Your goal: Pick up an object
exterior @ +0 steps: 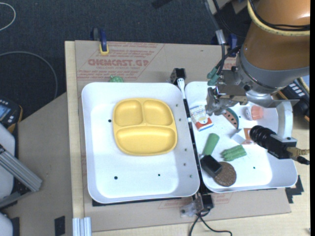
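1. Your tool (215,103) hangs low over the right bin's (275,181) far-left corner; I cannot tell its state.
2. The nearest pickable thing, a small carton (199,117), lies just beside it against that bin's left wall.
3. The yellow tray (144,126) fills the left bin's (98,171) middle, well apart.

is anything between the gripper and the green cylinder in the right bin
Nothing visible blocks it. The gripper hangs above the small red and white carton, which lies up from the green cylinder, not over it. A black block sits just below the cylinder.
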`<state>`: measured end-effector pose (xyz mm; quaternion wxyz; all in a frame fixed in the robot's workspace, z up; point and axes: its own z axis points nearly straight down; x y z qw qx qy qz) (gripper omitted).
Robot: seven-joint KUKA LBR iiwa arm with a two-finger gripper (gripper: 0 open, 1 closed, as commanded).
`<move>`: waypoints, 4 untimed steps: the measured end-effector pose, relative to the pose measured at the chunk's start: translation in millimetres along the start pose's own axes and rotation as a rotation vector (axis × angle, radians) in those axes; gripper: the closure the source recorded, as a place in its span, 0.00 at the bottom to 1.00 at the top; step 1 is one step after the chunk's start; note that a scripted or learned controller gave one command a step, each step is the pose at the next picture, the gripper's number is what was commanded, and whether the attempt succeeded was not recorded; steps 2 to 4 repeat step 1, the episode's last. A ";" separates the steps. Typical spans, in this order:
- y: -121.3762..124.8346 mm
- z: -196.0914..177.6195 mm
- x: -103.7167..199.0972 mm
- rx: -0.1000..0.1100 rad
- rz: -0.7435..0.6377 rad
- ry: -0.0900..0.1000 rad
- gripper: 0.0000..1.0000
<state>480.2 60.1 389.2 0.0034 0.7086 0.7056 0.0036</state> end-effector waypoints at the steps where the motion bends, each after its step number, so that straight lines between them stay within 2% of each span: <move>1: -0.1 -52.2 40.6 0.002 -0.010 0.002 1.00; 4: -0.1 -52.2 40.6 0.002 -0.010 0.002 1.00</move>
